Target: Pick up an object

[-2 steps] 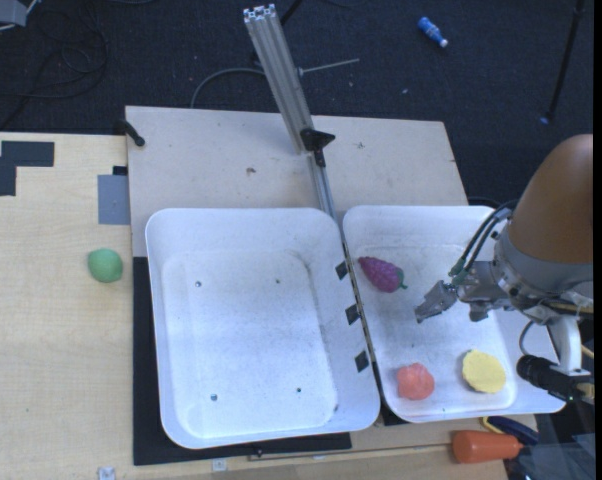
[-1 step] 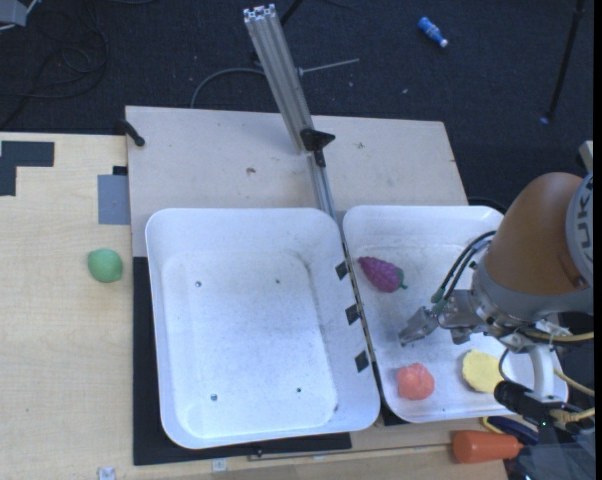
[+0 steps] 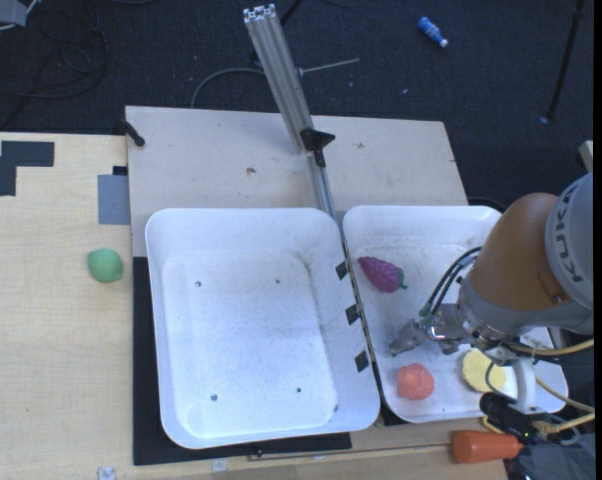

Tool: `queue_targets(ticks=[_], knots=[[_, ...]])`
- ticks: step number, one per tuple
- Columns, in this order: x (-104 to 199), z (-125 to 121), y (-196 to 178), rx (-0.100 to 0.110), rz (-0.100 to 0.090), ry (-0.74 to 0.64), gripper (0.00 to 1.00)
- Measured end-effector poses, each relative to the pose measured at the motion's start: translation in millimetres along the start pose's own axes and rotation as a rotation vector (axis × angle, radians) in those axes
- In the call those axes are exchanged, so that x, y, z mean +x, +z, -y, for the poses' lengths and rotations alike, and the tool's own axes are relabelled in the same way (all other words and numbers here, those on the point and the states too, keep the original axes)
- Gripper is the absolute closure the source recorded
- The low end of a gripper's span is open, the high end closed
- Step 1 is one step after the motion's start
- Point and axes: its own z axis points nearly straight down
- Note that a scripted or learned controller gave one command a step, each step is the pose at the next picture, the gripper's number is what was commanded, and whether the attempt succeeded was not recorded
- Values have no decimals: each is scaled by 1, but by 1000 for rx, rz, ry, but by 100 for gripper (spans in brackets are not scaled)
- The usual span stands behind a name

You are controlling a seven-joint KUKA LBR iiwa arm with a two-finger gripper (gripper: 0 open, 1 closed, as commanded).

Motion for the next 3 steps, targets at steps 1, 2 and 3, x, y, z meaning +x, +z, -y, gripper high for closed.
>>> queue_targets(ticks=[1,2,3], knots=[[0,0,18,-6,1,0,0],[-1,-1,7,-8,1,2,100],[-1,6,-51,-9,1,1,100]])
